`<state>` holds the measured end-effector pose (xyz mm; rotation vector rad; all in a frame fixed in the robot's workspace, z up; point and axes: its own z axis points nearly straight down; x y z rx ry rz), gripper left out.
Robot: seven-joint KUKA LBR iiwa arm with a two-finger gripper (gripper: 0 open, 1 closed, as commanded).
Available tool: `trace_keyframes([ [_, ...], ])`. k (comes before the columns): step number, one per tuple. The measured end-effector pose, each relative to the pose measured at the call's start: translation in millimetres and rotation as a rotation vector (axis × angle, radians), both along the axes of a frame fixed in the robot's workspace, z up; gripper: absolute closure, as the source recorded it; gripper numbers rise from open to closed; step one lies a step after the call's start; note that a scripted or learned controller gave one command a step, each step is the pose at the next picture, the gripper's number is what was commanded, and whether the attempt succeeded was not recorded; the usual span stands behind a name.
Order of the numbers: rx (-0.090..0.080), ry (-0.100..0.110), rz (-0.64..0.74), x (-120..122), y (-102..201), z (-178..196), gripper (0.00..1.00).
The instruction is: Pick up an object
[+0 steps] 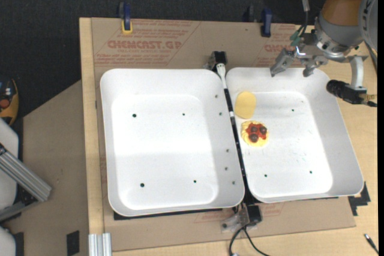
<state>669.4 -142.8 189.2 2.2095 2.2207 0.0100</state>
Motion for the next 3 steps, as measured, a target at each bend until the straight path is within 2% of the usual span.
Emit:
trace_keyframes([
  [1, 0.007, 0.013, 0.008, -20.6, 152.8, -4.1, 0.0],
  [2, 0.003, -0.001, -0.002, -59.2, 161.0, 110.7, 0.0],
  [3, 0.001, 0.006, -0.003, -58.7, 160.1, 113.6, 1.0],
])
